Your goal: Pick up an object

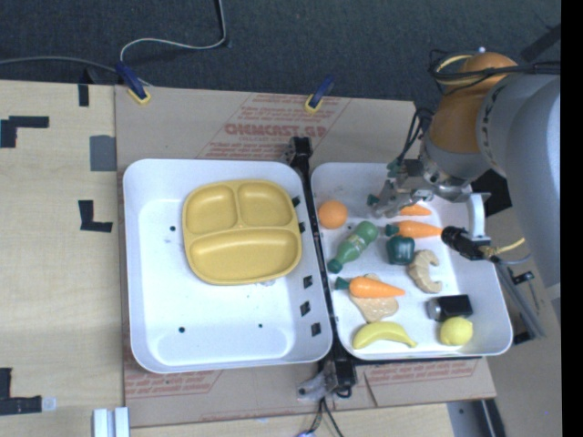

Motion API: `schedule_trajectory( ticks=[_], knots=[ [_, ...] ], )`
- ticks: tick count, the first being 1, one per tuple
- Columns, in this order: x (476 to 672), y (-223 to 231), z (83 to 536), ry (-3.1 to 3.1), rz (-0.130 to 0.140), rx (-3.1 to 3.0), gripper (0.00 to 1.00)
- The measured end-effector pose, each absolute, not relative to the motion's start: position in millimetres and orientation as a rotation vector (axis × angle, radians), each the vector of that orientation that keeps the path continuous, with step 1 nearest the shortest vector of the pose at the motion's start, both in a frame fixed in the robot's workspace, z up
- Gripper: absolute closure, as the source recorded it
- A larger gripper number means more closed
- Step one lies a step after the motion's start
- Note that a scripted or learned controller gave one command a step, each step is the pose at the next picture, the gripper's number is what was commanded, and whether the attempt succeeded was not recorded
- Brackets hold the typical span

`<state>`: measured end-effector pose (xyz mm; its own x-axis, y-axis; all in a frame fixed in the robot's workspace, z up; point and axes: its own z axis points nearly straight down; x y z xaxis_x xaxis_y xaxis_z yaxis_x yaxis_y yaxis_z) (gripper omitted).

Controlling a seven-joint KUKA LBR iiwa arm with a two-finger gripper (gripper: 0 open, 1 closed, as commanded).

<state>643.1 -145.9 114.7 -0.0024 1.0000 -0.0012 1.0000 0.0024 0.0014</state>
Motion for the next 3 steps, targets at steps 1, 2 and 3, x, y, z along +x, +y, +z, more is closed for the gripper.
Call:
schedule_trajectory(
  ticks=[1,2,3],
  knots=[
    [643.0,-145.9,114.6,2.223,0.0,2.218,0.0],
    [662.3,-121.4,83.2,2.222,-0.037,2.241,0.0],
    [662.9,-121.2,92.7,2.223,-0.036,2.237,1.0]
  ],
)
